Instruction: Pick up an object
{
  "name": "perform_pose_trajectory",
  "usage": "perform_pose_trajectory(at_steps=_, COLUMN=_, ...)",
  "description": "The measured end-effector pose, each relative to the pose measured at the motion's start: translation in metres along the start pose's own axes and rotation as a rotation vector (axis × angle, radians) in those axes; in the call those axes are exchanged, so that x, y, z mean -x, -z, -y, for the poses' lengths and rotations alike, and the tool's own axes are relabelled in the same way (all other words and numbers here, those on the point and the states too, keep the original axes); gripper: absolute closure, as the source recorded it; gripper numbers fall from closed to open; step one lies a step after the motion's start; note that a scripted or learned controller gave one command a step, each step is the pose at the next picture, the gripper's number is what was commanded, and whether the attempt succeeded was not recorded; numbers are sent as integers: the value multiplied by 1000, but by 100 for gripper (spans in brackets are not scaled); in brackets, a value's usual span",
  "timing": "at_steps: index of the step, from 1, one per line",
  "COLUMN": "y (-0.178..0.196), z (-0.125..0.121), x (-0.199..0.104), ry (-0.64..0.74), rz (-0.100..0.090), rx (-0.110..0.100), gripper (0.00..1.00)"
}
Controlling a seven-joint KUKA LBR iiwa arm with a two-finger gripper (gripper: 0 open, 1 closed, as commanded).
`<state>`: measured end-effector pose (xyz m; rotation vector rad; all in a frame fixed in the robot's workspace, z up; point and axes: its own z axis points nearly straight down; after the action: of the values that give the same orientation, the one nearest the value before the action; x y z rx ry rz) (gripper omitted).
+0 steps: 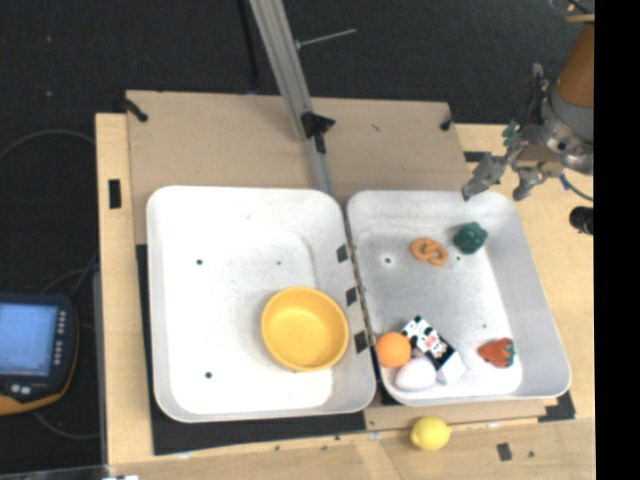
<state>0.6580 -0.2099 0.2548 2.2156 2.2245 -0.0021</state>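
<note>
1. Tan wooden bench (230,138) on a dark floor carries two shallow white bins; the right white bin (530,298) serves as landmark.
2. Two-finger gripper (500,173) hangs over that bin's far right corner, its fingers spread apart with nothing between them.
3. Inside the bin: a dark green lumpy toy (469,236) and an orange pretzel-shaped piece (430,251) toward the far side; an orange ball (392,349), a white egg-shaped object (416,374), a black-and-white patterned block (429,339) and a red strawberry-like toy (496,352) along the near edge.
4. Left of it, the left white bin (200,238) holds a yellow plastic bowl (304,328).
5. Just outside its near edge, a yellow lemon-like ball (429,433) rests on the bench.
6. Grey metal pole (285,63) rises behind the bins.
7. Blue-screened handheld pendant (35,353) lies far left.
</note>
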Motion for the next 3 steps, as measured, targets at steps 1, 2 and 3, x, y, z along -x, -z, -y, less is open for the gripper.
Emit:
perform_pose_trajectory(at_steps=1, y=0, z=0, x=1, ry=0, rz=2, rx=-1, gripper=0)
perform_pose_trajectory(at_steps=2, y=-57, z=10, x=0, ry=-5, rz=0, rx=-5, gripper=0)
perform_pose_trajectory(at_steps=3, y=-101, z=8, x=-5, ry=-2, rz=1, rx=-3, gripper=0)
